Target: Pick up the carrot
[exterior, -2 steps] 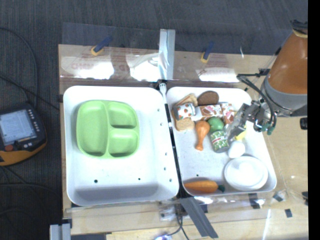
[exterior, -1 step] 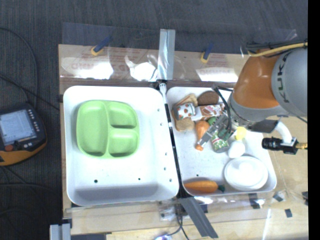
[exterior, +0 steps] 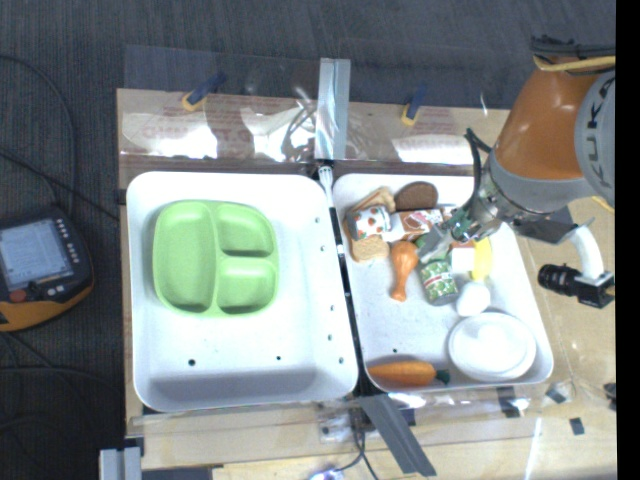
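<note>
The carrot (exterior: 402, 373) is orange with a dark green tip and lies flat along the front wall of the right bin (exterior: 375, 318). My gripper (exterior: 447, 234) hangs over the back middle of that bin, among the crowded toy food there. It sits well behind the carrot and slightly to its right. The grey wrist and the arm's orange band (exterior: 555, 98) hide the bin's back right corner.
Around the gripper lie a drumstick (exterior: 402, 266), a green can (exterior: 438, 281), a yellow piece (exterior: 482, 260), a white egg (exterior: 473, 298), a brown loaf (exterior: 416, 196) and packets. A white bowl (exterior: 490, 346) sits right of the carrot. The left bin holds a green divided plate (exterior: 213, 256).
</note>
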You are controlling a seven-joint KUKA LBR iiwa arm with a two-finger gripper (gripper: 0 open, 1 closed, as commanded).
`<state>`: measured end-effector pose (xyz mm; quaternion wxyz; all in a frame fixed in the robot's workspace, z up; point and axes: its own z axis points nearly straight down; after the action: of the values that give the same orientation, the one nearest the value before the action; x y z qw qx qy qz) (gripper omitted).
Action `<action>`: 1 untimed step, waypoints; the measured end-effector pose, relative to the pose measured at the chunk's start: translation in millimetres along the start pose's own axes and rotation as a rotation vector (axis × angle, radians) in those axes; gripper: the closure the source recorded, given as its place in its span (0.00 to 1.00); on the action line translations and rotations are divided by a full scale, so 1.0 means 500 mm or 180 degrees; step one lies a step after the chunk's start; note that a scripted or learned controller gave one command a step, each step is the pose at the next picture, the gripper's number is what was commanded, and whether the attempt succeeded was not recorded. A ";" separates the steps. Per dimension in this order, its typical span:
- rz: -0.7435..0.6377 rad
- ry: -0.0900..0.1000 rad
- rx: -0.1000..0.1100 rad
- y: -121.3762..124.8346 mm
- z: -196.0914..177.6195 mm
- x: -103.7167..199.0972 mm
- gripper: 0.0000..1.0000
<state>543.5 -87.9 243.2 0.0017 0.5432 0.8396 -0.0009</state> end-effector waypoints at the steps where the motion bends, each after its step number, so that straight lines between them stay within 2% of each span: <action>1: -0.0001 0.0002 0.0006 -0.001 0.002 0.000 0.00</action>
<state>543.1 -87.9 242.2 0.0008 0.5431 0.8397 -0.0015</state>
